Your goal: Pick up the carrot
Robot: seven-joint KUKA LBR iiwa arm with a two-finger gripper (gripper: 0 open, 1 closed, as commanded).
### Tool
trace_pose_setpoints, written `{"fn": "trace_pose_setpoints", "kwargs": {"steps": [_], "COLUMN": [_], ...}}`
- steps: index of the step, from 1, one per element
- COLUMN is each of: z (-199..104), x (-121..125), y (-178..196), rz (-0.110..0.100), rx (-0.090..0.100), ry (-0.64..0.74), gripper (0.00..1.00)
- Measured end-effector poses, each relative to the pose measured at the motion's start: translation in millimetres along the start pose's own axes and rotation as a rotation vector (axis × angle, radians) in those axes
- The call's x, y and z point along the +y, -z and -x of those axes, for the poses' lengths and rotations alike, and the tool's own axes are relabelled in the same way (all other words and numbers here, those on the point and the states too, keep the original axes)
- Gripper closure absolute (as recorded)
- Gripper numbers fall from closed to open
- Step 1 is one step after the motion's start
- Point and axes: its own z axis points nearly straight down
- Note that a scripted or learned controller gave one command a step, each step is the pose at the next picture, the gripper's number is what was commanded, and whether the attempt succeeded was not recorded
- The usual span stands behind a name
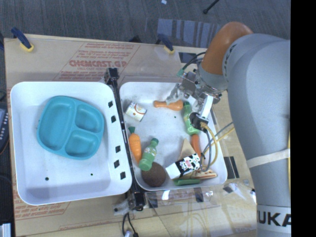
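Observation:
The carrot point(134, 147), orange with a green top, lies along the left wall of the right bin point(148, 90), pointing toward the front. My gripper point(186, 102) hangs over the bin's back right part, well right of and behind the carrot. It is open with nothing between its fingers. Beneath it lie an orange drumstick-shaped toy point(166, 104) and a green bottle point(189, 118).
The right bin also holds a small can point(135, 111), a second green bottle point(148, 155), a brown round fruit point(154, 175), a milk carton point(183, 165) and another orange piece point(196, 143). A blue divided plate point(69, 127) sits in the left bin point(29, 181).

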Motion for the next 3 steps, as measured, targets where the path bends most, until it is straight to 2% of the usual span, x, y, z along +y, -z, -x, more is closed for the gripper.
{"fn": "trace_pose_setpoints", "kwargs": {"steps": [1,2,3], "z": [-4,-20,-20], "x": [18,-2,-3], "y": [-27,-35,-25], "rz": [0.021,0.007,0.0], "rx": [0.009,0.003,0.0], "ry": [-0.025,0.098,0.105], "gripper": [0.0,0.0,1.0]}}
